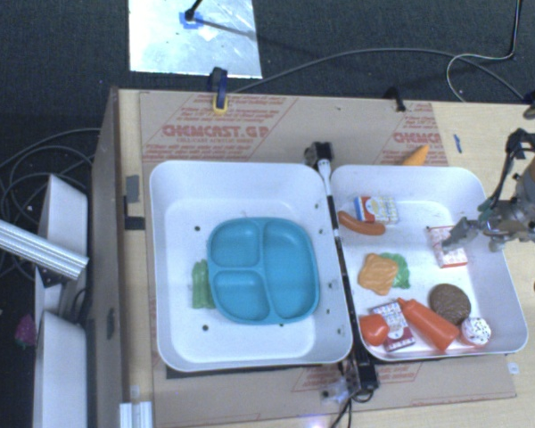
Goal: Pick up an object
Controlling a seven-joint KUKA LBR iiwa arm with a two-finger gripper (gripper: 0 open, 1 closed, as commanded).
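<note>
The right bin [481, 190] holds several toy foods. Among them are a red sausage [361, 226], a white carton [377, 209], an orange and green piece [383, 272], a brown round patty [448, 301] and an orange bottle [430, 325]. A small pink and white box [448, 246] lies near the bin's right side. My gripper [461, 233] reaches in from the right and hangs just over that box's upper right edge. Whether it touches the box is unclear.
The left bin [187, 194] bears a blue divided plate [263, 270] with a green piece [200, 284] beside it. A red tomato [372, 329], a small printed box [394, 320] and a white speckled ball [475, 331] crowd the right bin's front. An orange piece [415, 156] lies on the bench behind it.
</note>
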